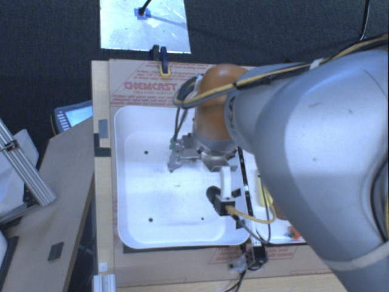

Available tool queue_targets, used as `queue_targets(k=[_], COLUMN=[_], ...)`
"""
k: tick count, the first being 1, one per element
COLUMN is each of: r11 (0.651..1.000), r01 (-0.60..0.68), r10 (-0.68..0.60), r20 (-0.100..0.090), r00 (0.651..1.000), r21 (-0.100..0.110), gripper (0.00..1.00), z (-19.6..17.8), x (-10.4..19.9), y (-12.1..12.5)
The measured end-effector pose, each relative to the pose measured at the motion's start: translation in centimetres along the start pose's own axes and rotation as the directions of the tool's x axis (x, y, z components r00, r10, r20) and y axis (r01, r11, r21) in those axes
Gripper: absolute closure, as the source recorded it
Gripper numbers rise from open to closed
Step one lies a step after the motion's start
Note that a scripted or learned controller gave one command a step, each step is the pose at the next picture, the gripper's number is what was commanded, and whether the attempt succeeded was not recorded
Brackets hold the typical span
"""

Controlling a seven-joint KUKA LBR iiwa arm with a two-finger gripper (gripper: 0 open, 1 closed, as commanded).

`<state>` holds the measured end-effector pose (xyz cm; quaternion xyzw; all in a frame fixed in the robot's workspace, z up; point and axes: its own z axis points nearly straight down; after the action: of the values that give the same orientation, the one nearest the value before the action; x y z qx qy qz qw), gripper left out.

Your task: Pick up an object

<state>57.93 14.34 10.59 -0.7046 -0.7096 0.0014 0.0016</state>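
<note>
1. The arm point(316, 145), grey with an orange band point(213, 105), reached in from 3 o'clock and covered most of the right bin point(276, 233).
2. The gripper point(176, 161) hung low over the left bin point(130, 236), near the bin's centre and a little toward 12 o'clock. Whether it touched the floor could not be told.
3. Tool state: could not be told. The wrist body hid the working end from above. Nothing showed as held.
4. The task's thing: no object could be picked out on the visible white floor of the left bin. A small orange scrap point(293, 232) and a yellow strip point(266, 194) peeked out at the arm's edge in the right bin; what they were was unclear.
5. Step judged: a reach or descent for a grasp, or a try that landed on bare floor.
6. Next move, as a judgement: lift clear and check for a catch. If there was none, re-aim toward the right bin at 3 o'clock, where items seemed to lie.
</note>
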Motion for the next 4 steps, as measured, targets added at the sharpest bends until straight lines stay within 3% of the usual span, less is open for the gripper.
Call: queue_targets(k=[1,2,3,4], r11=[1.0,1.0,1.0,1.0], r01=[-0.008,-0.011,-0.013,-0.003], r10=[0.008,0.011,0.013,0.003], r20=[0.001,0.001,0.003,0.0], r00=[1.0,1.0,1.0,1.0], r21=[0.004,-0.012,-0.011,-0.011], gripper=[0.0,0.0,0.0,1.0], z=[-0.8,-8.2,-12.4,-13.3], x=[-2.5,-8.1,-14.8,-14.3], y=[-8.7,-7.9,-7.9,-7.8])
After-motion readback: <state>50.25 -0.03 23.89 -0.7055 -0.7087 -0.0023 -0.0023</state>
